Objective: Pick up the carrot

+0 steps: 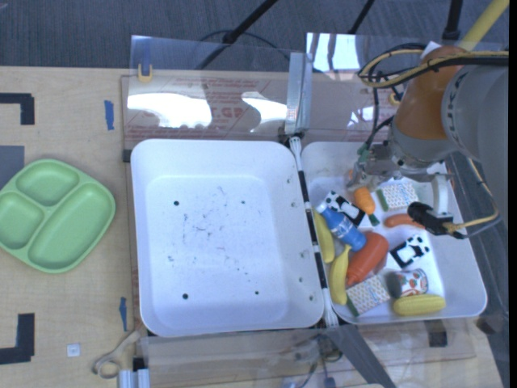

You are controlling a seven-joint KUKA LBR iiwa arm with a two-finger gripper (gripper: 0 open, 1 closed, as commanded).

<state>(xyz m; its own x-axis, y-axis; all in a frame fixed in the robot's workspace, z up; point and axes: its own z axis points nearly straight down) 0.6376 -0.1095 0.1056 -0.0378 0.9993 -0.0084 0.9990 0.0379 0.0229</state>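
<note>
A pale wooden desk [73,95] carries two shallow white bins side by side, with black tape marks at its left edge and small blue tape strips near the left bin. Beyond the desk lies dark grey floor crossed by black stand legs. Clear plastic panels [210,87] stand behind the bins and catch bright glare. A green divided plate [52,212] sits on the desk, well apart to the left of the bins.

The left bin [218,233] shows only faint scuffs and a few dark dots on its floor. The right bin [464,285] holds a crowd of toys.

The carrot [367,257] lies near the middle of the right bin, just beside a blue bottle [343,226] on its upper left and touching a banana [339,273] on its left. Its long axis runs at a slant, from lower left to upper right, with the thick end toward the upper right and the narrower end toward the lower left.

A corn cob [418,304] lies near the bin's front right corner, beside a small can [412,283].

The arm [452,103] reaches in from the right, its orange band above the wrist. The pincer [373,172] hangs over the back of the right bin, above a small orange piece [365,199], apart from the carrot. Whether the pincer is released or clenched I cannot tell.
</note>
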